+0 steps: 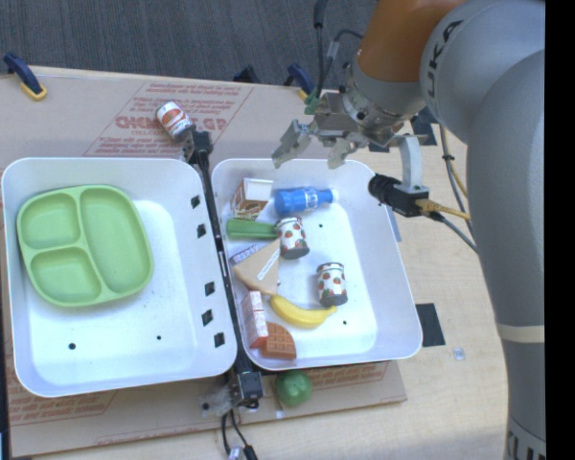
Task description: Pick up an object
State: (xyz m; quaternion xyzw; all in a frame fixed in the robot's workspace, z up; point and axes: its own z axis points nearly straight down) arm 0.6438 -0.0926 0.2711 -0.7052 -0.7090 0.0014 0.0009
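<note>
My gripper [315,150] hangs open above the far edge of the right bin [388,286], its two fingers [288,146] spread with nothing between them. Just below it in the bin lies a blue bottle [302,199]. Around the bottle are a small carton [250,199], a green pepper-like piece [251,228], two small strawberry-print cans [292,237] [331,283], a bread slice [260,267], a banana [302,312], a red-and-white packet [257,318] and a waffle-like piece [278,343].
The left bin [115,353] holds a green divided plate [83,244]. Another small can [173,119] lies on the cardboard behind the bins. A green ball-like thing [292,387] sits in front of the right bin. Black clips [199,148] join the bins.
</note>
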